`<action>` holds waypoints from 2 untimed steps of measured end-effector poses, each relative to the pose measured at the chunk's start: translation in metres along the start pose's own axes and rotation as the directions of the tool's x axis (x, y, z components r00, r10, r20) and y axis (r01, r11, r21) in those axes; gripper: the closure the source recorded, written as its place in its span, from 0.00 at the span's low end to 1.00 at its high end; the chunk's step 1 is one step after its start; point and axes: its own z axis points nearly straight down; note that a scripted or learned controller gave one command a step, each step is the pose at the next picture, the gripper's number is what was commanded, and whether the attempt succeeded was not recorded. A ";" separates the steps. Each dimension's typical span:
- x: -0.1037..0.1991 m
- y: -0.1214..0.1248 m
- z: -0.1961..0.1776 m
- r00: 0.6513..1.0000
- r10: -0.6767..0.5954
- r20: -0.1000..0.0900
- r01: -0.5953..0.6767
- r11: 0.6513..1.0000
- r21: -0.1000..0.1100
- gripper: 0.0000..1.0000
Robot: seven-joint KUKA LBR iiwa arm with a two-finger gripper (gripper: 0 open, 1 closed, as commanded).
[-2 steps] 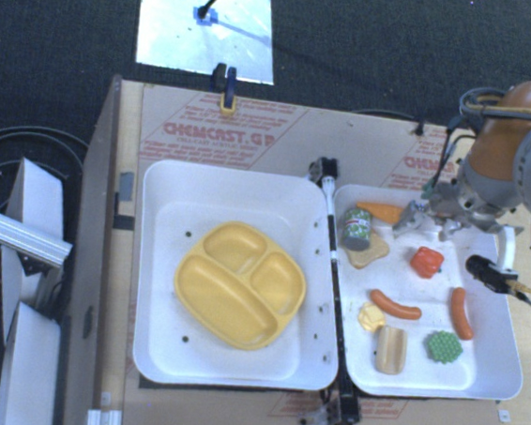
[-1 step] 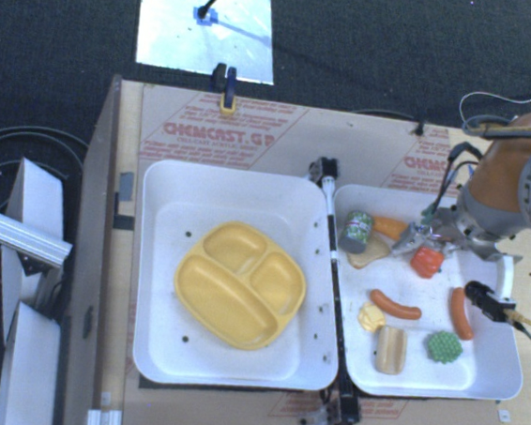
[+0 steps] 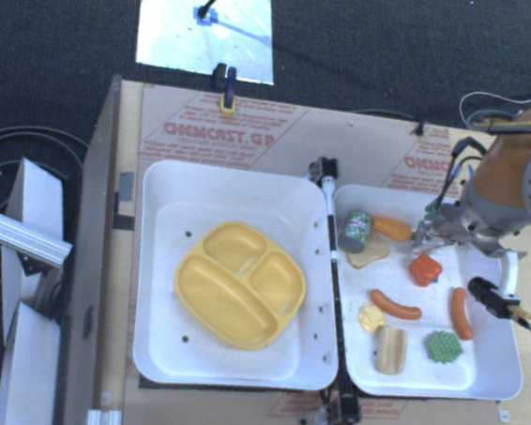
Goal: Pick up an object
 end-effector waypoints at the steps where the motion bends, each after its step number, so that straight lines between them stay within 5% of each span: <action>1: 0.000 0.000 0.000 1.000 0.000 0.000 0.000 1.000 0.000 0.00; 2: 0.024 -0.033 0.012 1.000 0.002 -0.001 -0.002 1.000 0.005 0.00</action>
